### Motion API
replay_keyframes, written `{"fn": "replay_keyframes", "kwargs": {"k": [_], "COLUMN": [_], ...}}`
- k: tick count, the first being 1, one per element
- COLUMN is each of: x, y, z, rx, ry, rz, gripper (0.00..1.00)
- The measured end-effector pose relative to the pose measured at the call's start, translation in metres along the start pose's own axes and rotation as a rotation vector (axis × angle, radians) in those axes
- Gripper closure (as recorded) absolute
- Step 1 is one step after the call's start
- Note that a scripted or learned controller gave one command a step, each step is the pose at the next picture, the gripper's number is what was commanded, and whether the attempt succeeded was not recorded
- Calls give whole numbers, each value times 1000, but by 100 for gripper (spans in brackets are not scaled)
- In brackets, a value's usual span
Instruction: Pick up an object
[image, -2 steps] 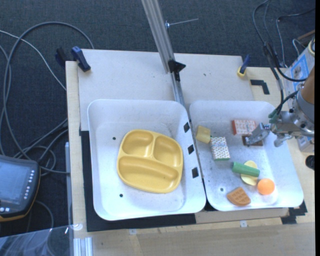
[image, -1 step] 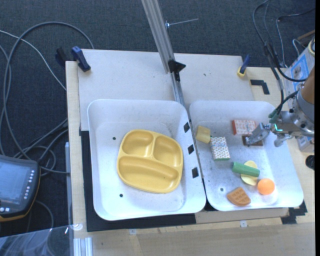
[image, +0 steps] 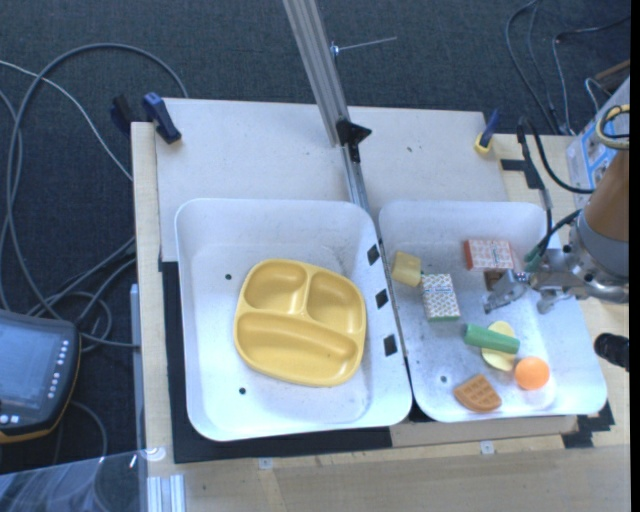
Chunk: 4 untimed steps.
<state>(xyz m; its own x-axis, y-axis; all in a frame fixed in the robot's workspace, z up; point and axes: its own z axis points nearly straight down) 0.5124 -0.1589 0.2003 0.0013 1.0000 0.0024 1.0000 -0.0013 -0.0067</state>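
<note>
Just below the gripper (image: 503, 292) fingers lie the green cylinder (image: 491, 336) and orange ball (image: 532, 373); the red box (image: 487, 254) sits just above, the patterned block (image: 439, 296) leftward; bare bin floor (image: 440, 240) lies up-left

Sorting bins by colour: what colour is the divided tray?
Yellow; the divided tray shows in the camera view.

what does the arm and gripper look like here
The arm enters from the right edge: a rounded grey body with an orange-brown band above the wrist. Black cables run alongside it. The gripper is small, metallic grey, with thin fingers.
</note>
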Motion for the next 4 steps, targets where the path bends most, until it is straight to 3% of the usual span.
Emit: {"fn": "replay_keyframes", "kwargs": {"k": [2,3,4], "x": [10,10,7], "y": [-2,-2,4], "z": [108,96,33], "rx": [-7,-11,-14], "ry": [-2,-2,-4], "rz": [-2,-2,-3], "gripper": [0,100,100]}}
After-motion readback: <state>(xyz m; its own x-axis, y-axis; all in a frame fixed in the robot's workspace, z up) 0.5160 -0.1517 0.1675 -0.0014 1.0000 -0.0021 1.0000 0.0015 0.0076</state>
